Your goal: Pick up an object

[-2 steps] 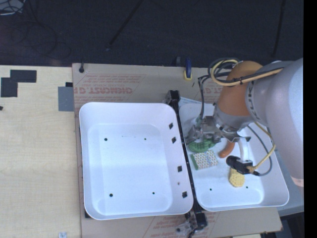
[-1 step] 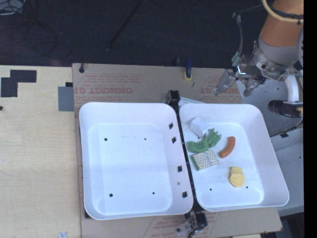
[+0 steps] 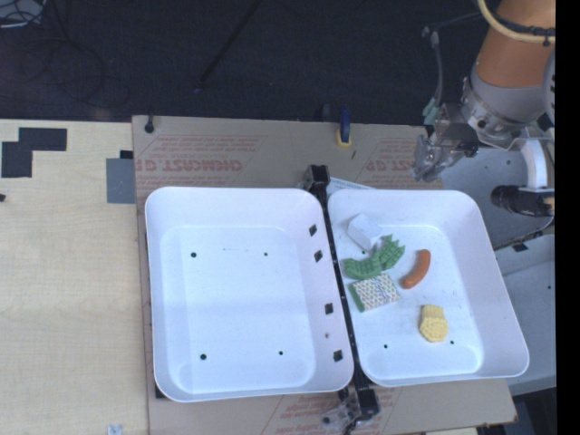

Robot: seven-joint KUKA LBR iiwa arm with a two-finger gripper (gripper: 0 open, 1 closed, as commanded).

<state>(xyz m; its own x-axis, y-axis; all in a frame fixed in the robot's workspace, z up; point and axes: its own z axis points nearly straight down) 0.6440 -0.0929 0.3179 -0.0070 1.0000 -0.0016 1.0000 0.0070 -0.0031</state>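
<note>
Jaws (image 3: 433, 159) above bin (image 3: 494, 243) holding five items.

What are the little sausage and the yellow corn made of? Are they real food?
Probably not real. The sausage looks like smooth plastic or rubber: even orange-red colour, slight shine. The corn looks like moulded plastic too: flat bright yellow with a bumpy surface. The picture is too small to be sure.

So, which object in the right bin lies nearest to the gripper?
The white block, at the bin's upper left. It lies closest to the gripper; the sausage and the yellow piece lie lower.
</note>
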